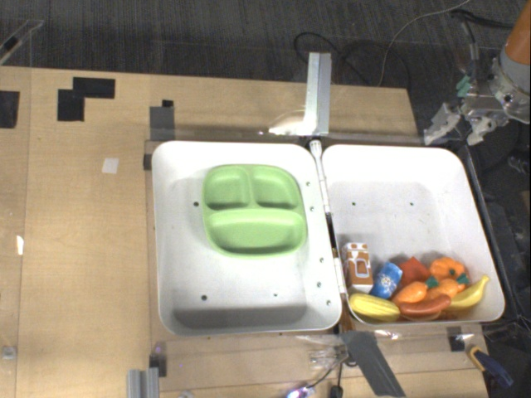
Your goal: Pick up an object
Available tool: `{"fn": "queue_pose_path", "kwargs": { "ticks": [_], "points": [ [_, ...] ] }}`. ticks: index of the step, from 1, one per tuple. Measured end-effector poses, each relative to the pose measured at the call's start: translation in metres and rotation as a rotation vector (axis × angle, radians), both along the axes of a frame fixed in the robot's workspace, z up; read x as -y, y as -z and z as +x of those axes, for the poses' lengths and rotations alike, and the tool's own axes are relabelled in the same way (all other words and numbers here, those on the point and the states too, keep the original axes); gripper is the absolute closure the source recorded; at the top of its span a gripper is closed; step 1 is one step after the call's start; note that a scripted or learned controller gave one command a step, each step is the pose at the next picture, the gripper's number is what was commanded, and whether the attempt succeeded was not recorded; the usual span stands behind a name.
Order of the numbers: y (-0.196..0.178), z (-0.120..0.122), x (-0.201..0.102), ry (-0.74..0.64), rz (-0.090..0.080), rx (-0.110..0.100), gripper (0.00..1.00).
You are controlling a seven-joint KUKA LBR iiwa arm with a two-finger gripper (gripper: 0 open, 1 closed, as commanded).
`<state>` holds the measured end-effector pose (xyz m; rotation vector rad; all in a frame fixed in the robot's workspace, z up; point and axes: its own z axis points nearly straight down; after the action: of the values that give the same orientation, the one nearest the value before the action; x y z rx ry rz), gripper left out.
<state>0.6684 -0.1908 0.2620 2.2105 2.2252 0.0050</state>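
Gripper (466, 123) sits at approx 2 o'clock of the frame, above and outside the top-right corner of the right bin (398, 193), well apart from any object; fingers look spread w/ nothing between them, so open-ish and empty, tho small and a bit blurry. Left bin (178, 222) holds a green divided plate (253, 208), lying flat, roughly center. All pickable stuff is heaped at the right bin's 5–6 o'clock, along its near edge: small box w/ brown/white print (358, 265) at the pile's 9 o'clock, blue packet (387, 280) just beside it, yellow banana (373, 307) along the front, a second banana (470, 293) at 3 o'clock of the pile, orange pepper-like pieces (448, 270) and a red one (425, 305) touching in between. Judgement: toy food, prob hollow plastic, so light, stiff, smooth and a bit slippery, not fragile; rounded shapes may squirt out of a pinch. Box looks like the easiest target: flat sides, stands at pile edge w/ free space on its far side; grip across its narrow faces. Front banana is 2nd choice, pinch across mid-body. Crowding and bin wall nearby = risk of finger collision. Task not started yet; the arm needs to travel toward 5 o'clock and descend.
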Motion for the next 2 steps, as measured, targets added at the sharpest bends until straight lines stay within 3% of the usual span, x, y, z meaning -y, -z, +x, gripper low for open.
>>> {"fn": "queue_pose_path", "kwargs": {
  "ticks": [1, 2],
  "points": [
    [0.124, 0.002, -0.044, -0.094, 0.001, -0.003, 0.0],
    [0.139, -0.045, -0.021, -0.06, 0.0, -0.001, 0.0]
  ]
}}
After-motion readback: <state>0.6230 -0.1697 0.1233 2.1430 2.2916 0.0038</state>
